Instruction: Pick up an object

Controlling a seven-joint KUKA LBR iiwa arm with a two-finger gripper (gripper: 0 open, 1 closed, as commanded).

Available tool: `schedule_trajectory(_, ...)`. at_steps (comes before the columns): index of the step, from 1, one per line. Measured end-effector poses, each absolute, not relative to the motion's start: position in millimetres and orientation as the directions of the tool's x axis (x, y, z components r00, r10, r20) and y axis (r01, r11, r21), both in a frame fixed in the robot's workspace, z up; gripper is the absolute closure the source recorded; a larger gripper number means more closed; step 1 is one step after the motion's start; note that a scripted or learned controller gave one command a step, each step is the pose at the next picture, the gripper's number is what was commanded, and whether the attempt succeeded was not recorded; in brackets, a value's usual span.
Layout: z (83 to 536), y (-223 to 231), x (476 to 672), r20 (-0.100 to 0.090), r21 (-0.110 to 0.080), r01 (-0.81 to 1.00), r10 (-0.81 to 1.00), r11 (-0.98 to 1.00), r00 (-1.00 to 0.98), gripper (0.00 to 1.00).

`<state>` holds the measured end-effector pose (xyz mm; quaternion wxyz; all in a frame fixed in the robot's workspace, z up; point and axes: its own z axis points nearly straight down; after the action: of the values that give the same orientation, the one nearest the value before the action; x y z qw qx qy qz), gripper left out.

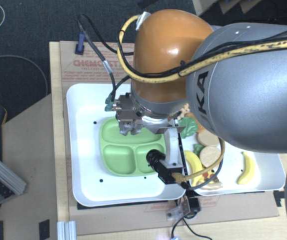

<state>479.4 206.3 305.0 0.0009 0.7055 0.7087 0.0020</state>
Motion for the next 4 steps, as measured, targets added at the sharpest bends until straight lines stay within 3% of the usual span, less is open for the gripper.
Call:
schedule_trajectory(1, 209, 199, 585.8, 0.001, 0.009, 1.0, 1.0, -0.002, 0.002, 1.0)
schedule_trajectory(2, 237, 203, 495.0, 0.001, -0.007, 1.0, 1.0, 0.003, -0.003, 1.0)
schedule_trajectory(3, 242, 226, 584.4, 0.001, 0.008, 1.0, 1.0, 0.003, -0.003, 1.0)
schedule_trajectory(4, 246, 225, 622.4, 0.001, 0.005, 1.0, 1.0, 0.002, -0.002, 1.0)
